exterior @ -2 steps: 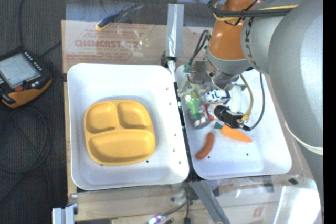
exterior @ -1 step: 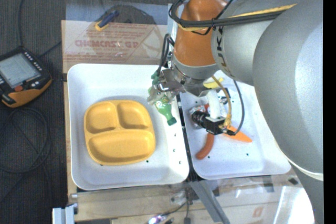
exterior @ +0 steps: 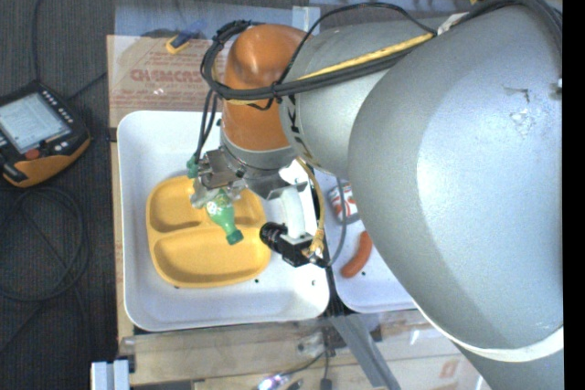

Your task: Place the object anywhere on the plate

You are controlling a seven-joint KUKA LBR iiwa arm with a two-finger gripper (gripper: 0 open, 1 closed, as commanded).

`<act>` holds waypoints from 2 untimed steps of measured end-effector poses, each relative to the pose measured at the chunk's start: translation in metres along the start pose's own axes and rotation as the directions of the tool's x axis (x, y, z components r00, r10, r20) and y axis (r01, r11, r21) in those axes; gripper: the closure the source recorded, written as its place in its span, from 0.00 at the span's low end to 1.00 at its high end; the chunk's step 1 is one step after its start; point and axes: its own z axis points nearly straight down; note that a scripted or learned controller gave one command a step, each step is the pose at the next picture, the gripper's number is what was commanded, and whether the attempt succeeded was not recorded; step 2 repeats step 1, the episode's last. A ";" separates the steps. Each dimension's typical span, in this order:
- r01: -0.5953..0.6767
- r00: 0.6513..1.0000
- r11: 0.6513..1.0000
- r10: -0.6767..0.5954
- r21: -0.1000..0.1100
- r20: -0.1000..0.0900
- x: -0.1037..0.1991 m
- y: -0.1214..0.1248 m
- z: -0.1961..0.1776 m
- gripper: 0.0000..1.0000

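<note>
since the one camera looks down at a slant from above the bench, i read everything from there: my arm point(exterior: 439, 151) comes in from the right and its grey bulk covers most of the right bin point(exterior: 366, 288), so i can say little about what lies in it beyond a reddish sausage-shaped item point(exterior: 356, 256) near its left wall.

the gripper point(exterior: 212, 195) hangs over the left bin point(exterior: 132, 196), right above the yellow plate point(exterior: 196, 237), which sits flat in the bin with its divided compartments facing up. that position makes sense to me, since the plate is the drop target. just beneath the wrist i see the green object point(exterior: 222, 219), a small bottle-like thing lying tilted, its capped end pointing down-right over the ridge between the plate's compartments.

i can't tell whether the claw is spread or pinching; the wrist body hides the tips, and the object's upper end disappears under it. so i can't say if the object is gripped or already resting on the plate.

my judgement: the placing step is close to done or just done. the risk is the object rolling off the ridge toward the plate's rim.
</note>
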 end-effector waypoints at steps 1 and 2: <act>0.000 1.000 1.000 0.000 0.000 -0.001 0.000 0.000 0.000 0.00; 0.000 1.000 1.000 0.000 0.000 -0.001 0.000 0.000 0.000 0.00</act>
